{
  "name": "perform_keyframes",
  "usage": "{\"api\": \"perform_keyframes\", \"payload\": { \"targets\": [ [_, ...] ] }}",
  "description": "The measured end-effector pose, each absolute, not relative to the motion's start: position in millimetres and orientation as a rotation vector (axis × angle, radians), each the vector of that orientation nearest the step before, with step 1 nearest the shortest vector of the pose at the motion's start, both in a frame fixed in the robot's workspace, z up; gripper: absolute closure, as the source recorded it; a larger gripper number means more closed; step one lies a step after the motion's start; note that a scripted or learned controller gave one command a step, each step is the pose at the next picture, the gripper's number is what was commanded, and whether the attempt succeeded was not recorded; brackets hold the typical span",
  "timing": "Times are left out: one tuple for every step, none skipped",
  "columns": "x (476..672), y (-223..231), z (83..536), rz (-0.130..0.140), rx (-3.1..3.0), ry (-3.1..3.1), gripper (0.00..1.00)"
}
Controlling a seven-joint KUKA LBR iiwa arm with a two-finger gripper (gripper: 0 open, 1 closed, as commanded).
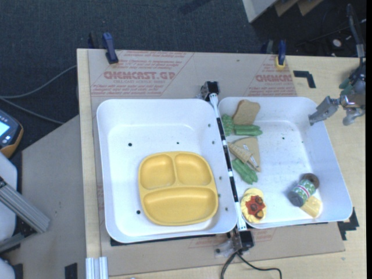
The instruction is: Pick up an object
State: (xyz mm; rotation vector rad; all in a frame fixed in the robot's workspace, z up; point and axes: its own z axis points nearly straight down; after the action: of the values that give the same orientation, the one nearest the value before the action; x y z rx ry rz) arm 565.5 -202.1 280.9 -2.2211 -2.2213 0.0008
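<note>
Gripper [325,110] by right edge, arm cut off.

You've got toy food in the right bin [325,156]: bread slice [246,112], green pods [239,129], sandwich wedge [246,150], pizza round [254,206], and a tipped can [303,190].
</note>
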Motion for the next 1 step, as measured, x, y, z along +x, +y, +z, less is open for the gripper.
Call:
{"api": "perform_keyframes", "payload": {
  "targets": [
    [595.7, -124.9, 110.6, 0.008, -2.203, -2.218, 0.0]
  ]
}}
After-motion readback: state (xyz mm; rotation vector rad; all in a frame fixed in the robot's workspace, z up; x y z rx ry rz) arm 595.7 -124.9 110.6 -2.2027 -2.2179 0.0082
